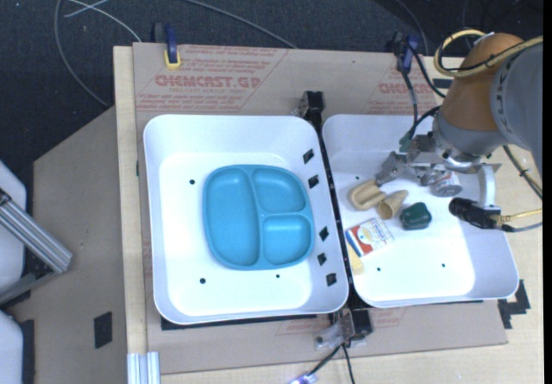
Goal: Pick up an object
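Observation:
In the right bin (448, 274) lie two tan pieces, one (365, 195) next to the other (394, 203). A small dark green object (416, 216) lies to their right, and a white, red and blue packet (369, 237) lies below them. My gripper (390, 170) hangs over the upper part of this bin, just above the tan pieces, and reaches in from the right. I see nothing held in it.
The left bin (164, 201) holds a blue divided plate (257, 216). A black divider with clips (321, 201) runs between the bins. Bare white floor shows in the lower right of the right bin. Cables lie on the dark floor behind the bench.

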You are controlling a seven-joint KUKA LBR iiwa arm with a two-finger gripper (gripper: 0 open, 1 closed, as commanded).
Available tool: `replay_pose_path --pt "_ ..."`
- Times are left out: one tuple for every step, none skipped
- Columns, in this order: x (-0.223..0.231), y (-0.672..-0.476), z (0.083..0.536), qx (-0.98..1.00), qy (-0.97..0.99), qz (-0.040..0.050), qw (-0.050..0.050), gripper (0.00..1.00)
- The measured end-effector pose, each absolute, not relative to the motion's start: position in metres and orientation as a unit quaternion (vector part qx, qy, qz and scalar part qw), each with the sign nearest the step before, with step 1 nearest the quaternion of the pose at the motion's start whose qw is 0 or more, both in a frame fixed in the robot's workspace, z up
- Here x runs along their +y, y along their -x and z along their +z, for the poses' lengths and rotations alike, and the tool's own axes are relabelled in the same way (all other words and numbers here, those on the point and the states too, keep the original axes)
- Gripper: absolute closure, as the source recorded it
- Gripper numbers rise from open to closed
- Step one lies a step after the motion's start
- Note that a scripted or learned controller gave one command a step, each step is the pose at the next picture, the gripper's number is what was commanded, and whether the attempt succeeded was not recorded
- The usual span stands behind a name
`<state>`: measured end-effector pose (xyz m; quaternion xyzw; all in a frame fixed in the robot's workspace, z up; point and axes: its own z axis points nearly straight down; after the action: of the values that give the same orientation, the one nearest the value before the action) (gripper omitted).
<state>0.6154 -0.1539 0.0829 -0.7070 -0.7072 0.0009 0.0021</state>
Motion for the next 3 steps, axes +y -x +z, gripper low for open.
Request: replay_pose_path --pt "-0.154 -0.617 0.097 -0.707 0.707 -0.0009 0.0 1.0" --pt "-0.149 -0.626 0.146 -0.708 0.707 -0.0019 -0.003 1.0" --pt "-0.139 -0.631 0.201 -0.708 0.706 -0.0023 -0.003 1.0"
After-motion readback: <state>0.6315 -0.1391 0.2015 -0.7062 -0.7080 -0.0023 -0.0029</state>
